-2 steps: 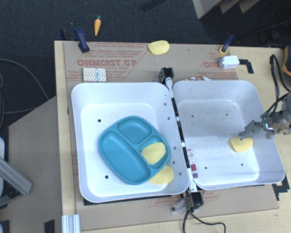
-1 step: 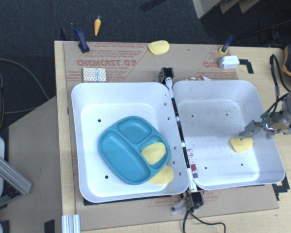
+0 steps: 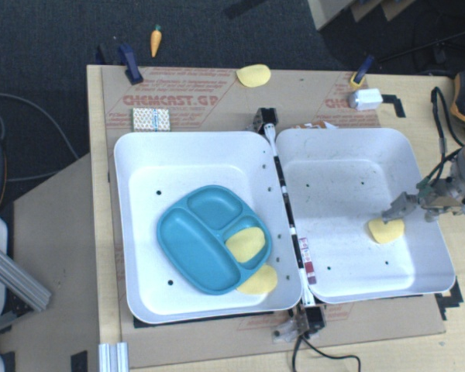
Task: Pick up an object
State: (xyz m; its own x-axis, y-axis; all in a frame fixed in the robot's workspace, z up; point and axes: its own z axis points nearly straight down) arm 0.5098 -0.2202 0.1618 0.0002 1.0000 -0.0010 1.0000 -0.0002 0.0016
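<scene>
While poised low at right of frame in right bin [image 3: 349,149], pincer [image 3: 403,208] just above yellow piece [image 3: 386,231]; cannot tell how far open, nothing visibly held.

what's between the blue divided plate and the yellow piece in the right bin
In the camera view, between the blue plate and the yellow piece: the bins' adjoining rims, then bare bin floor.

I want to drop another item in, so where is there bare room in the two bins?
The right bin is bare across its left and far parts; only its near right is busy, with a yellow piece under the gripper. The left bin has a free far strip beyond the blue divided plate; its near side is crowded.
</scene>
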